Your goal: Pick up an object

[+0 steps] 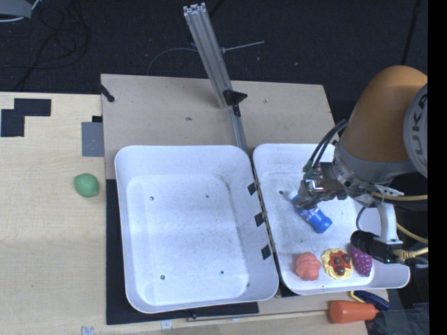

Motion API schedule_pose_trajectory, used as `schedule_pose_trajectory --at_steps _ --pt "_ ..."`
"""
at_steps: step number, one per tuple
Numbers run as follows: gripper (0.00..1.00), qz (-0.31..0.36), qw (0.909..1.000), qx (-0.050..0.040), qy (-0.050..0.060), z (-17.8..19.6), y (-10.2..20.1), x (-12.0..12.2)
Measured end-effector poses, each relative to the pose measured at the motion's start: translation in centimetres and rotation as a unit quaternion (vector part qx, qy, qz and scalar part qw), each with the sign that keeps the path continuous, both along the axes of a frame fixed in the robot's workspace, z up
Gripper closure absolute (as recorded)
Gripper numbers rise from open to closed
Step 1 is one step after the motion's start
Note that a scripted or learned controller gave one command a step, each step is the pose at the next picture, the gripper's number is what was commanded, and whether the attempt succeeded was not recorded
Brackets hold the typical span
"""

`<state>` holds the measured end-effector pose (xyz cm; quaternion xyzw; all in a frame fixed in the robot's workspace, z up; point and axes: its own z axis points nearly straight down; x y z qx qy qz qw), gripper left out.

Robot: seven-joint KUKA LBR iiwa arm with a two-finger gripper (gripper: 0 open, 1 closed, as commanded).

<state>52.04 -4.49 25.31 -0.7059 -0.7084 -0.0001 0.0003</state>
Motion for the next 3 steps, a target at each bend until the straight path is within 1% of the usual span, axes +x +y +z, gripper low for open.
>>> schedule_pose_trajectory --at_steps 1,2,3 --pt "1.0 0.0 1.0 -0.0004 0.0 0.3 4.4 1.4" --pt "1.0 -0.001 1.0 -0.0002 0.001 -1.1 8.6 3.6" --pt "1.0 -0.001 1.0 -0.0005 0.0 -1.5 12.9 5.9"
